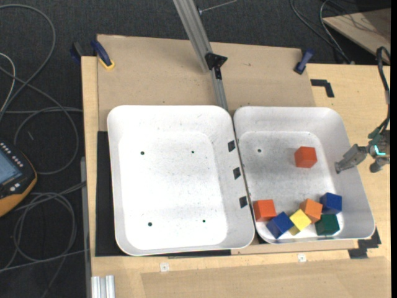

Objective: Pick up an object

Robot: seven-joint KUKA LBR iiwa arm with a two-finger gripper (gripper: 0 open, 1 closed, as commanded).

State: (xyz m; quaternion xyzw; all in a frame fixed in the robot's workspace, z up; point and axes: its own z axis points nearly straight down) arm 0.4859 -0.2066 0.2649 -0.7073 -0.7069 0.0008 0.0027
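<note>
The claw (363, 158) sits at the right bin's (347, 129) right rim, fingers seemingly spread and holding nothing, though partly cut off. Just left of it lies one orange-red cube (305, 156). Below-left cluster six blocks (298, 216): two orange, two blue, one yellow, one green. Further left, the left bin (124, 120).

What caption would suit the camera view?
Gripper at the right bin's edge, near an orange cube.
</note>
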